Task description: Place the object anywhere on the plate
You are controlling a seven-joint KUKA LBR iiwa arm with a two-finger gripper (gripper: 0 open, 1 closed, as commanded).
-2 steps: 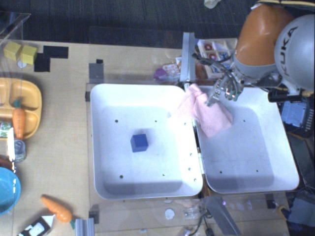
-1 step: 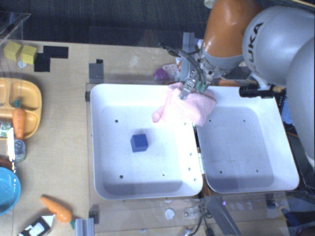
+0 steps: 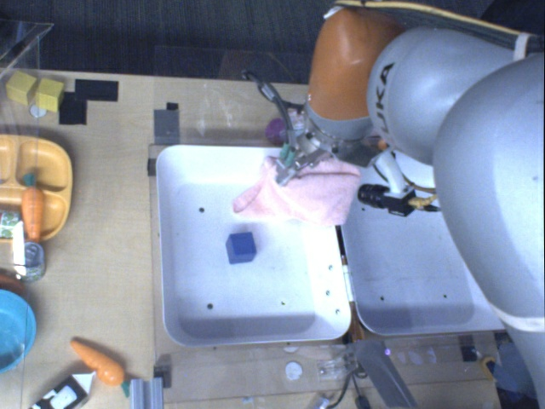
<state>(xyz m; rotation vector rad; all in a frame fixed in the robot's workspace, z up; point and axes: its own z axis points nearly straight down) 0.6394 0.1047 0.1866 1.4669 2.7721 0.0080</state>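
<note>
A pink cloth (image 3: 306,194) lies crumpled in the far right corner of the left bin (image 3: 196,313) and drapes over the wall between the bins. My gripper (image 3: 288,167) reaches down onto the cloth's upper left edge, fingers pinched together on a raised fold of it. A small blue cube (image 3: 241,247) sits on the left bin's floor, well apart from the gripper, below and to its left. A yellow divided plate (image 3: 51,164) rests on the bench at the far left, outside the bins.
The right bin (image 3: 409,296) lies under the arm. A purple object (image 3: 275,129) sits just behind the left bin. On the left bench are carrots (image 3: 32,213) (image 3: 98,361), a blue dish (image 3: 13,331) and yellow blocks (image 3: 36,92).
</note>
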